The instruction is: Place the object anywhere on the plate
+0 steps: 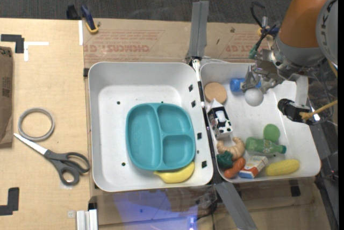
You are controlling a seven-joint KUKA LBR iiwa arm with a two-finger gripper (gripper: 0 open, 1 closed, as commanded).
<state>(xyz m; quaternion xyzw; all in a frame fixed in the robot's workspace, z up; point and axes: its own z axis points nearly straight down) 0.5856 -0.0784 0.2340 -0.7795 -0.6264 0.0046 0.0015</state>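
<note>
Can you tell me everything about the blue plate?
The plate is teal, looks like plastic, and has rounded corners. Raised ridges split it into three sections: one long one on its left, two smaller on its right. It lies flat in the left white bin, turned slightly askew. Nothing sits in it. A yellow banana touches its front edge.

Lighting even and bright from overhead. Mild glare on white bin [107,132] walls. Soft shadows beneath the teal plate [160,136]. Bluish glow at 6 o'clock. Arm [306,14] at 2 o'clock slightly blurred.
</note>
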